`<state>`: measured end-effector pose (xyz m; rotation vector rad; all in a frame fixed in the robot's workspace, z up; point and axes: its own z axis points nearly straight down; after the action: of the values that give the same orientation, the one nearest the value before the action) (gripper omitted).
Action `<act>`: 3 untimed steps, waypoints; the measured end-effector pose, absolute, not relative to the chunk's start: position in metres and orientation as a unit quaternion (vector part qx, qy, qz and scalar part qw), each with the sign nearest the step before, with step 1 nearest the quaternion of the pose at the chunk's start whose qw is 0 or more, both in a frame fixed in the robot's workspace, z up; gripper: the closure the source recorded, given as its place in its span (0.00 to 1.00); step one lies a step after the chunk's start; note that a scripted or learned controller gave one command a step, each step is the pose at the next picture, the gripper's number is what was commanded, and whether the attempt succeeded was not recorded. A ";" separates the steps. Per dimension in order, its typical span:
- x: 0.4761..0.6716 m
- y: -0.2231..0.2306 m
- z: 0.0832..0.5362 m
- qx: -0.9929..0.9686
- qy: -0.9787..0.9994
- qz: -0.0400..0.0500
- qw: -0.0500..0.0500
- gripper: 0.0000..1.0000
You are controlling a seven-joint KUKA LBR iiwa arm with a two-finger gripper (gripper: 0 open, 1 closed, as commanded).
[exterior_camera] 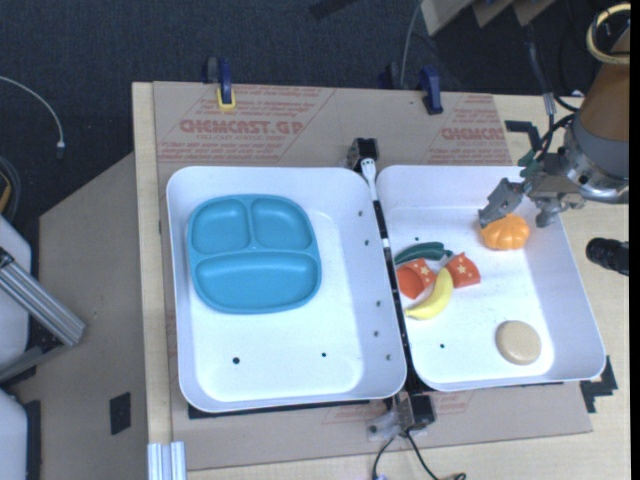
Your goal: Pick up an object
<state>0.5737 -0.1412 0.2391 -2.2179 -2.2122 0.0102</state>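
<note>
While the pincer (522,201) hangs low over the far right part of the right bin (570,298), its two grey fingers stand apart, one at the left tilted down toward the bin floor and one at the right, with nothing between them: it is released and carries no load. Just below and between those fingers sits the orange pumpkin-shaped toy (504,232), touching or very nearly touching the left finger's tip; from this slanted view I cannot tell which.

By my judgement the step in hand is the approach to a grasp, with the orange toy the likely target, and no pick has been made yet. The next move would call for the fingers to come down on either side of the toy, straddling its round body before closing, since a rounded shape may squirt out if caught off-centre.

Further out in the same bin, a cluster lies near the dividing wall: a yellow banana (432,299), red pieces (414,278) and a dark green pod (424,252), all crowded together. A beige round disc (519,341) rests alone toward the near right corner. The left bin (280,368) holds a blue divided plate (255,253), well apart from the arm. Both bins sit on the table (300,118).
</note>
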 end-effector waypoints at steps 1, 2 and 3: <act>0.576 -0.141 0.245 -0.707 -0.707 0.000 0.000 0.00; 0.572 -0.131 0.189 -0.707 -0.707 0.002 0.003 0.00; 0.574 -0.139 0.132 -0.708 -0.707 0.002 0.003 0.00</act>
<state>0.5737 -0.1393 0.1320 -2.2179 -2.2153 0.0069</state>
